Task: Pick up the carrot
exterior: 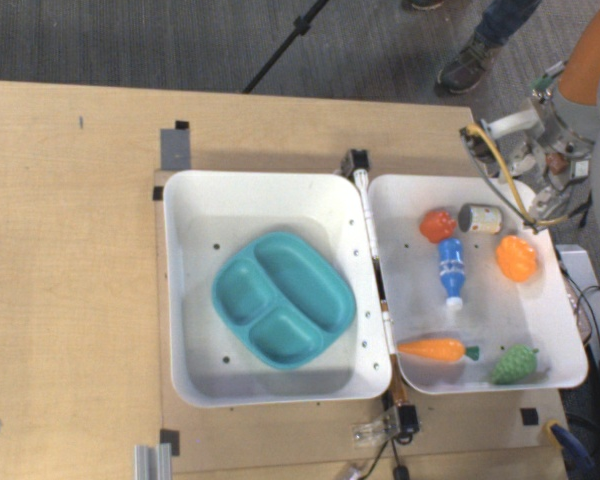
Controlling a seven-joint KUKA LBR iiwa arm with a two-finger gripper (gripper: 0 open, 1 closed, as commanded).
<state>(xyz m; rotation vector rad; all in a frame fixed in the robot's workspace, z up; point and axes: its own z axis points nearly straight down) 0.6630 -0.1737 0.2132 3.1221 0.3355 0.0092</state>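
The carrot (435, 349), orange with a small green top, lies on its side near the front edge of the right bin (500, 308). Its green end points right, toward a green knobbly toy. My gripper (548, 193) hangs over the far right corner of that bin, well away from the carrot and above the orange pepper. Cables and wrist parts crowd it.
The right bin also holds a blue bottle (451, 271), a red round toy (438, 225), a small grey can (480, 218), an orange pepper (517, 259) and the green knobbly toy (514, 365). A teal divided plate (284, 297) lies in the left bin (195, 268).
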